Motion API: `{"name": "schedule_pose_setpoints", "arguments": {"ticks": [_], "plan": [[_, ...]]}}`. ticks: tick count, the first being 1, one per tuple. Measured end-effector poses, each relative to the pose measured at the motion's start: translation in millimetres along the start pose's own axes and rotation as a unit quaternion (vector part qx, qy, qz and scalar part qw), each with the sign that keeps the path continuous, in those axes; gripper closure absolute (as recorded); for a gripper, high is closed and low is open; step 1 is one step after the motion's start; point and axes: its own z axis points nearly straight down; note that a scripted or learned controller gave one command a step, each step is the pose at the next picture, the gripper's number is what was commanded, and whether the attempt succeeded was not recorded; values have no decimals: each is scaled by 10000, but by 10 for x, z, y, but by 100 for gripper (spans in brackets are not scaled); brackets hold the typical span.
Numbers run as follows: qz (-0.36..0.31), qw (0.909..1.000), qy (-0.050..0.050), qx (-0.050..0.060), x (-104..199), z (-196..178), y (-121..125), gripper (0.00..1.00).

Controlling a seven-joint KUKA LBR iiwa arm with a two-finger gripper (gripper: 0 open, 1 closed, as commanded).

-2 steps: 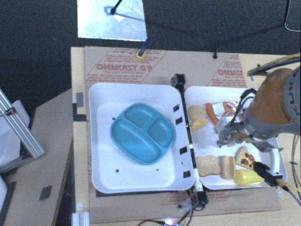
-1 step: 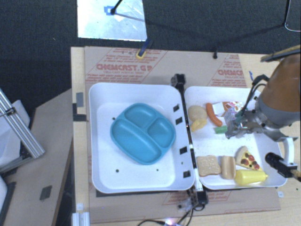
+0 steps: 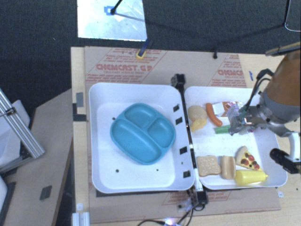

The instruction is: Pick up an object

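Hidden: the gripper (image 3: 236, 124) covers part of a green piece (image 3: 221, 130) and an orange-white packet (image 3: 225, 108); we cannot tell how its jaws stand | Arm: the arm (image 3: 283, 91) enters from the right, cut off at the edge, wrist low over the right bin (image 3: 273, 181) | Other items: sausage (image 3: 213, 114), pizza slice (image 3: 247, 158), blue plate (image 3: 142, 133) in the left bin (image 3: 101, 173).

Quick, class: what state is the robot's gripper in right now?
Gripper: low over the right bin, beside the green stick; whether it is open, closed or holding anything cannot be told.
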Motion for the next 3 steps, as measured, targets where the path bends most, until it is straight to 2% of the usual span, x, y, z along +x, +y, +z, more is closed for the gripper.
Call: {"name": "schedule_pose_setpoints", "arguments": {"ticks": [1,2,3], "plan": [[-30,10000,15,14,639,-29,-12,100],[-25,10000,15,20,1134,-65,-117,100],[15,10000,7,13,1048,-68,-27,100]]}}
